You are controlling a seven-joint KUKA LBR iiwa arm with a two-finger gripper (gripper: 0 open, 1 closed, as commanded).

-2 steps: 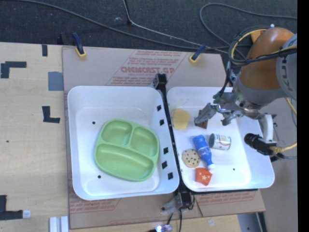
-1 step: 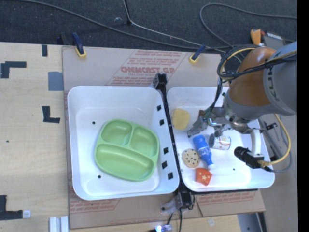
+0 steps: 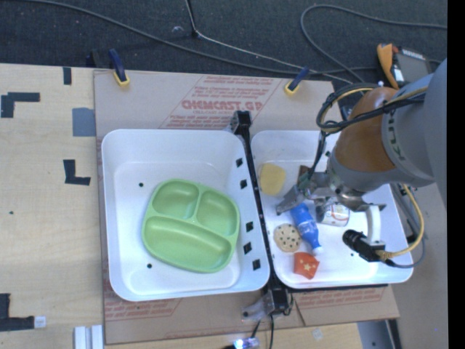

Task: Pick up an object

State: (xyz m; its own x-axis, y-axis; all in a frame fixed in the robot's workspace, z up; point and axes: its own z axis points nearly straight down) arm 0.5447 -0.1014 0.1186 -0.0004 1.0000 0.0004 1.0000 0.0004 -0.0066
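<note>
In the right bin, a blue bottle lies tilted near the middle. A round speckled cookie sits to its left and a red piece below it. A pale yellow piece rests near the bin's upper left. My gripper hangs low over this bin, directly above the bottle's upper end and close to it. The grey arm with its orange band covers the bin's upper right part.
The left bin holds a green divided plate. A black divider runs between the bins. A small clear item lies beside the wrist. Cables loop along the right bin's right side.
</note>
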